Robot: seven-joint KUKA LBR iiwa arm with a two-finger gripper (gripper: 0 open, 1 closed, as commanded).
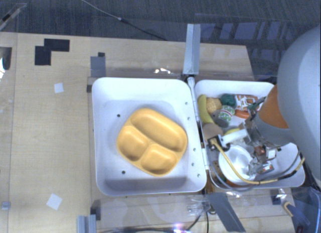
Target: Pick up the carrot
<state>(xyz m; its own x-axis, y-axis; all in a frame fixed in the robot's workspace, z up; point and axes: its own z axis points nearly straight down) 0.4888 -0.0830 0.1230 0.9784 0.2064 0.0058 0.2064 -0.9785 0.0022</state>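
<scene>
Camera view, looking down on the wooden surface (50,141) w/ two white bins side by side.

Left bin (108,101): holds a yellow divided plate (152,140), three compartments, sitting roughly at the bin's center, tilted a bit. Plate touches nothing else.

Right bin (210,85): cluttered. Along its 9 o'clock wall lies a yellow banana-like item (202,109), lengthwise. Just beside it toward 3 o'clock, a small pile: a yellowish bumpy item (213,104), a dark green item (228,99), a round green-and-red piece (225,114) w/ a label, and a white-red packet (245,100). The carrot (242,114) shows as a small orange-red sliver at about 1 o'clock in this bin, just under the packet, touching the pile; partly hidden by the arm.

The arm (301,91) comes in from 3 o'clock, big grey body, orange band (275,110) above the wrist. The claw (253,159) is down inside the right bin near 5 o'clock, over a white bowl (235,164); a yellow cable (231,169) loops across the bowl. Cannot tell how the claw is set, too cluttered. Carrot is apart from the claw, toward 12 o'clock from it.

Black squares (50,50) on the surface at 10 o'clock.
</scene>
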